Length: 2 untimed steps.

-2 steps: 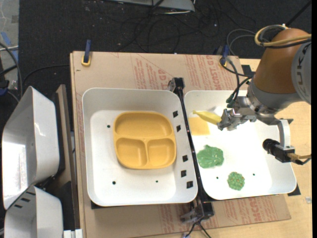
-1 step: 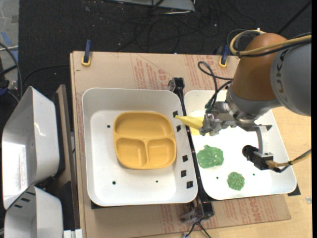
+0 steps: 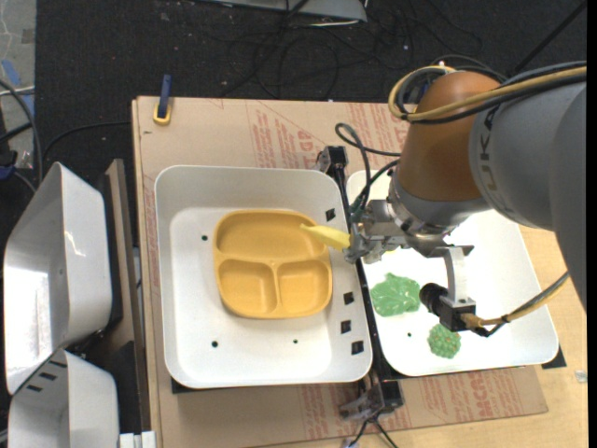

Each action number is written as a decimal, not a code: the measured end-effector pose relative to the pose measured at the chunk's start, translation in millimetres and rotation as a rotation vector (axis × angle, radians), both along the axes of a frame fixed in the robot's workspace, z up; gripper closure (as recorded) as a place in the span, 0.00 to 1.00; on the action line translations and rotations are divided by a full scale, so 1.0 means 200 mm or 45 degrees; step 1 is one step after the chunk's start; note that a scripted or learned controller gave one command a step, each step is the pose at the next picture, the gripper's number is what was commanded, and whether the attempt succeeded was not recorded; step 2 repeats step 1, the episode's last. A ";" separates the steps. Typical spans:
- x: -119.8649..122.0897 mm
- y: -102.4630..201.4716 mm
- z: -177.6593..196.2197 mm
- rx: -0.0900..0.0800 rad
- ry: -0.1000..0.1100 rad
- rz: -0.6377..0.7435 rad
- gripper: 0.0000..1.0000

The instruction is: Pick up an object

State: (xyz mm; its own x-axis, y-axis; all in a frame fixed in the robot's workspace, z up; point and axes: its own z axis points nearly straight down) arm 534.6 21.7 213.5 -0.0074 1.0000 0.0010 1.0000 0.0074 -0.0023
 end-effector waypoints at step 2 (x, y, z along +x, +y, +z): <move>0.02 0.28 -0.01 0.001 -0.002 0.002 1.00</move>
